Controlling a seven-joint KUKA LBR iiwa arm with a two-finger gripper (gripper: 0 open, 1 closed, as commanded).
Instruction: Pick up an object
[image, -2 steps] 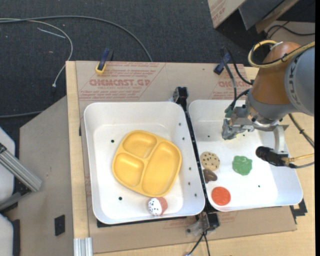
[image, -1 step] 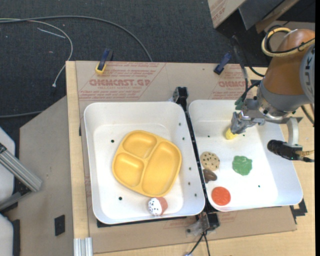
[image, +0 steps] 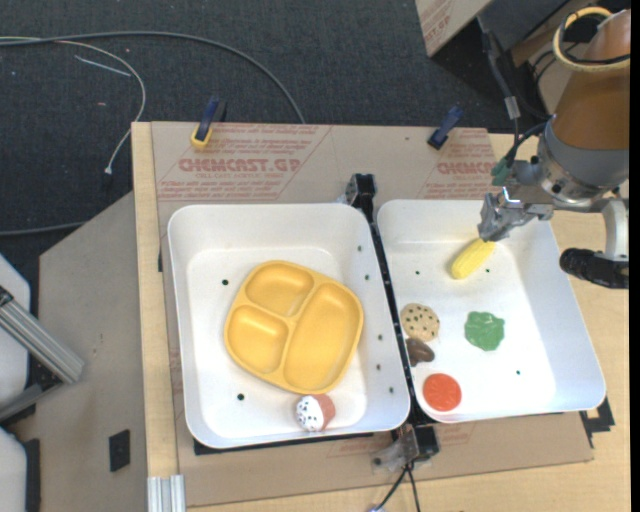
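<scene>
Dark carpet floor (image: 80, 140) — crossed by loose cables (image: 150, 50) — surrounds the cardboard-topped bench (image: 250, 160).

This looks like a robotics lab. A cardboard-covered counter (image: 300, 150) held by blue clamps (image: 207, 120) carries two white bins (image: 190, 300), loose cables (image: 250, 60) trail over dark carpet (image: 60, 150), and an industrial robot arm (image: 590, 110) reaches in beside stacked cardboard boxes (image: 450, 20).

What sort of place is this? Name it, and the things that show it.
Probably a robot lab test bench: two white bins clamped on a cardboard-covered board, play food like a toy corn cob, loose cables on carpet.
</scene>
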